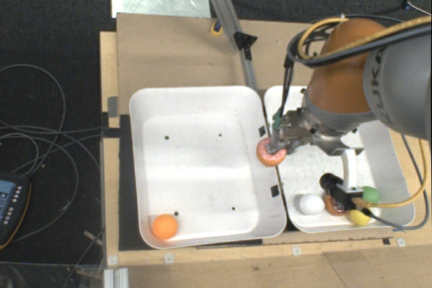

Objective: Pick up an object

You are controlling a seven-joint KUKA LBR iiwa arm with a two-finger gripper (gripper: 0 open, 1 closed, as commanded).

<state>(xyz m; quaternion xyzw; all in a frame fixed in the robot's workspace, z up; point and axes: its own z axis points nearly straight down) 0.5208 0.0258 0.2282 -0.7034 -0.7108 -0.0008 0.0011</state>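
1. Desk (182,44): pale brown top that carries two shallow white bins side by side.
2. Left bin (196,92): white, with a few small dark specks on its floor.
3. Orange ball (164,226): lies in the near left corner of the left bin, well apart from everything else.
4. Pink doughnut (271,155): a ring with a pale centre, at the left wall of the right bin, where the two bins meet. It sits directly below the gripper and seems to touch its tip.
5. Gripper (278,138): grey, points down and to the left over the doughnut. Whether it is apart or clamped on the doughnut cannot be told from this angle.
6. Right bin (388,165): white, partly covered by the arm.
7. White ball (311,204): near front wall of the right bin.
8. Orange-brown piece (335,204): just beside the white ball, on its right.
9. Yellow piece (360,216) and green piece (370,195): close together in the near right corner, green behind yellow.
10. Arm (351,71): orange band and grey shell, reaches in over the right bin.
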